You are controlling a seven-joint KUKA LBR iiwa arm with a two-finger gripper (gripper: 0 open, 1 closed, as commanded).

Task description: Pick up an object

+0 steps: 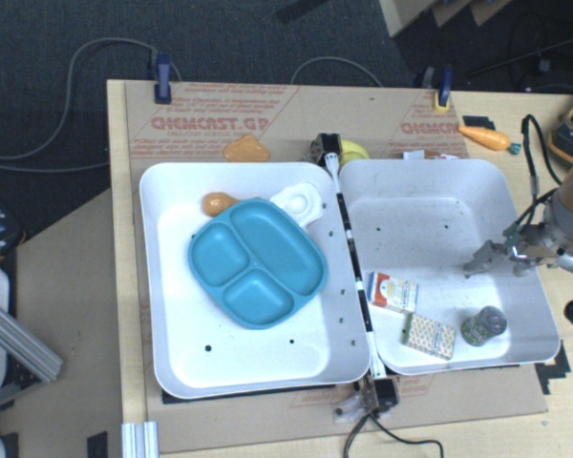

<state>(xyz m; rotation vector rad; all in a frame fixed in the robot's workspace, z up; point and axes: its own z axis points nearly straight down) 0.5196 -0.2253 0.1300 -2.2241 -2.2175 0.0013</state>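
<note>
Hovering at right bin's point(439, 175) right edge, gripper point(485, 259) fingers spread wide, holding nothing — nearest target: grey-green round object point(483, 325) just below. Centre over it, descend straight — avoid the wall.

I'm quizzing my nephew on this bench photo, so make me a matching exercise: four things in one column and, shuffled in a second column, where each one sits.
Things:
1. blue divided plate
2. red and white packet
3. carrot toy
4. gripper

Places:
A. on the bench beyond the right bin's far corner
B. above the right bin's floor, near its right side
C. in the left bin
D. on the right bin's floor, near the divider between the bins

Pairs: 1-C, 2-D, 3-A, 4-B
</note>
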